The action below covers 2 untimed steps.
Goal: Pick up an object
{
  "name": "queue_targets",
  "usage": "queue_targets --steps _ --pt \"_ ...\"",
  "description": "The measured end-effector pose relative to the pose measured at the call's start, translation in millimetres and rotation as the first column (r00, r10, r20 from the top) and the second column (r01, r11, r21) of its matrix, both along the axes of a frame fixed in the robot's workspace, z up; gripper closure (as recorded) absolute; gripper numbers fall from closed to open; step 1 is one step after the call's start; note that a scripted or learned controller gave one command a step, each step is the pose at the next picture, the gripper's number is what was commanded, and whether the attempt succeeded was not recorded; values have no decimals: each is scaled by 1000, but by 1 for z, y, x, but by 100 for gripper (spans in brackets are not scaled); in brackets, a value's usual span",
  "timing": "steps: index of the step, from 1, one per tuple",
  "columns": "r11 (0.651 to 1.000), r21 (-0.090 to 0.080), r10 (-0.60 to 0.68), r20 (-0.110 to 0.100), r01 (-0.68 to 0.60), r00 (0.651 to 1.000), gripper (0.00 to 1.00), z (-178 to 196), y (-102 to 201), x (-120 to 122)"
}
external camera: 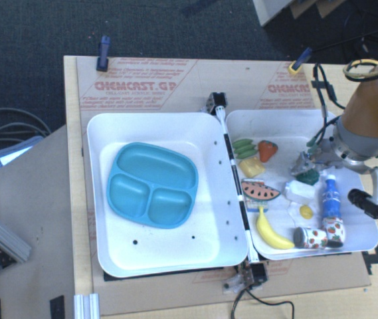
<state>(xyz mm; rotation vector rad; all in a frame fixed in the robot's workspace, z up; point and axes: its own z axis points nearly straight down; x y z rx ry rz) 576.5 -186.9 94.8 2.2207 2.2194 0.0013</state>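
Dark carpet surrounds a bench topped with brown printed cardboard, on which two shallow white bins sit side by side, their rims touching along a clipped seam. Resting in the left bin is a smooth turquoise plastic plate with three compartments, with bare white floor open all round it. Crowded into the right bin are small toys: green pea pods beside a red strawberry, a yellow wedge, a watermelon slice, a curved yellow banana near the front rim, a white block, a small lemon-yellow piece, a patterned can lying on its side, and a blue bottle. From the right, the grey arm with its orange band leans over the bin's far right side, its gripper low above a dark green object; whether the gripper is closed or spread cannot be made out
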Motion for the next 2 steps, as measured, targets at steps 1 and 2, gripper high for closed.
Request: queue_targets --steps 1,2 --pt "1000 1 2 -1 -2 1000 100 -10 46 72" --pt "1000 1 2 -1 -2 1000 100 91 106 27"
